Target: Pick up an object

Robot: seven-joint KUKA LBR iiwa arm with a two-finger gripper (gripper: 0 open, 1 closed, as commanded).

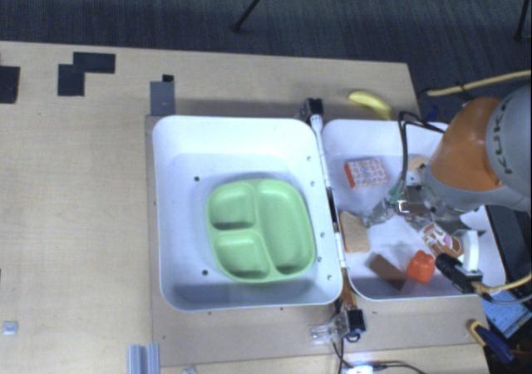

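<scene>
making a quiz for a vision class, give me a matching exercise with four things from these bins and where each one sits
Things:
1. green divided plate
2. orange-patterned packet
3. yellow banana
4. orange cup

Places:
A. on the bench, beyond the right bin's far rim
B. in the left bin
C. in the right bin, far half
D. in the right bin, near its front wall, beside a brown block

Pairs: 1-B, 2-C, 3-A, 4-D
</scene>
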